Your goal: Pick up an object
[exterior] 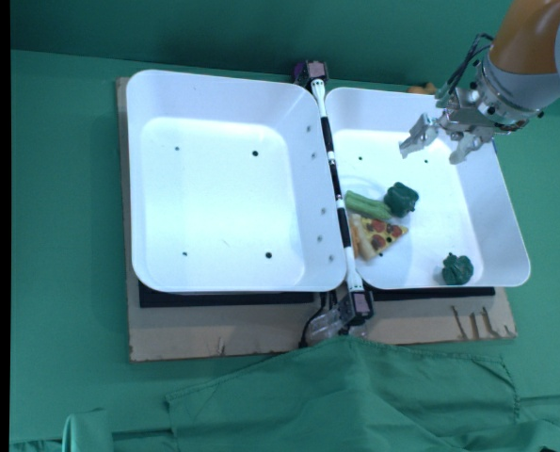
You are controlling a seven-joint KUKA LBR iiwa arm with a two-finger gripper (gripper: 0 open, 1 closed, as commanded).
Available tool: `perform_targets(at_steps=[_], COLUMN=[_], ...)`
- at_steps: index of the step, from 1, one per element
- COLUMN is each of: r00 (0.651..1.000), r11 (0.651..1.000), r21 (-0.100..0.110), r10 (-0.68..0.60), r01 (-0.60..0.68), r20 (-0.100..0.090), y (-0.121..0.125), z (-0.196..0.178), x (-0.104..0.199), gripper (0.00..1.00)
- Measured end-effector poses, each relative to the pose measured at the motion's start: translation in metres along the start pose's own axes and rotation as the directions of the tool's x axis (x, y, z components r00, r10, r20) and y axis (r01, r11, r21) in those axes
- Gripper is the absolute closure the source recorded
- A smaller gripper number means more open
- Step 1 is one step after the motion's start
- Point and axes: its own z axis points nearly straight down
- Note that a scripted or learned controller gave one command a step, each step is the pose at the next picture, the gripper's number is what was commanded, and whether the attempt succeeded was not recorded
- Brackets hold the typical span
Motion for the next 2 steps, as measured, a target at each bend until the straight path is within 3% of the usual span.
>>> perform_targets(at_steps=[1,2], r00=[1.0,1.0], r11=[1.0,1.0], r21=[0.0,0.004], r10=[0.0,0.001], r01=[0.0,-0.001], r20=[0.0,0.0], y=[0.0,-0.003], z=[0.0,0.045], x=[0.0,0.006], gripper=[0.0,0.0])
